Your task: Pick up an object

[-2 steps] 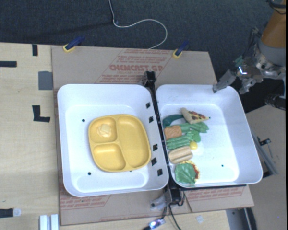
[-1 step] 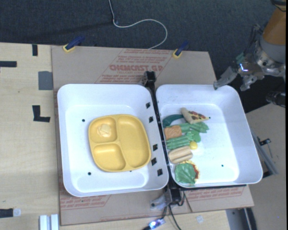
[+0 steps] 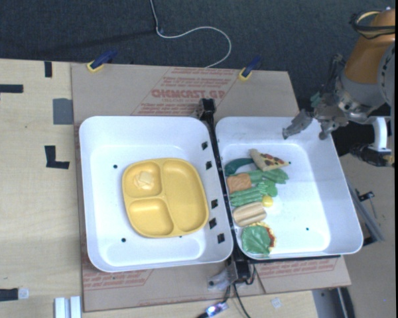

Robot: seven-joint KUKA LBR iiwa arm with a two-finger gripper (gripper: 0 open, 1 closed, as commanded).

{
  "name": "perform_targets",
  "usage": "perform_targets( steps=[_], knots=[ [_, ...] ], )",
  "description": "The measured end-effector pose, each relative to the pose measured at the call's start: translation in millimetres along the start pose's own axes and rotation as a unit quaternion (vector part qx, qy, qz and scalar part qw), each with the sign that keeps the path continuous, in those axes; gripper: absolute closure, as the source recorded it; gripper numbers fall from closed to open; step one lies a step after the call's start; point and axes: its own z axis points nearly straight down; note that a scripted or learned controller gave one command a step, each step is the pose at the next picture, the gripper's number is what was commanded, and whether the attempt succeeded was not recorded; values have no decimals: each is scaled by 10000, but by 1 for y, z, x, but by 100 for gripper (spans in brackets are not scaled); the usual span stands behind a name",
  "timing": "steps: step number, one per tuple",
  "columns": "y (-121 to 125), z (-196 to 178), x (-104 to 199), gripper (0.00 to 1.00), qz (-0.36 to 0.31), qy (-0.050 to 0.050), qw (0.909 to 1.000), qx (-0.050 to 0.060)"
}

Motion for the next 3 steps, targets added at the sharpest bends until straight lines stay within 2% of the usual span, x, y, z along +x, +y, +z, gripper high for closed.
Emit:
perform_targets(
  steps=[1, 2, 3],
  knots=[
    [-9, 49, 2, 0, 0, -2, 10000, -5],
    [-6, 97, 3, 0, 7, -14, 10000, -72],
    [-5, 83, 4, 100, -8, -20, 10000, -86]
  ],
)
